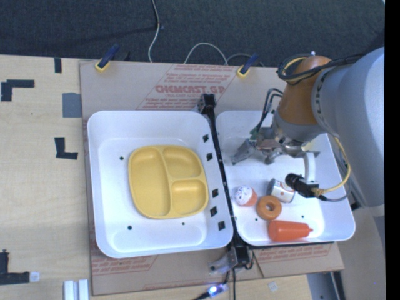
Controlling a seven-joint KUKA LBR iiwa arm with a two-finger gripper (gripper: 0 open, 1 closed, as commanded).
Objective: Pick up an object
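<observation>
Pincer (253,150) spread wide, holding nothing, low in right bin (331,227); doughnut (269,207), carrot (289,230) nearby

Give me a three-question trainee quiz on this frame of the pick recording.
1. True or false: the yellow divided plate lies in the left bin.
2. Which lies nearest the right bin's front rim? A) brown ring B) orange carrot-shaped toy C) white and orange ball
3. Fill in: the arm's wrist hangs above the ___ bin.

Key: 1 true; 2 B; 3 right.
</observation>
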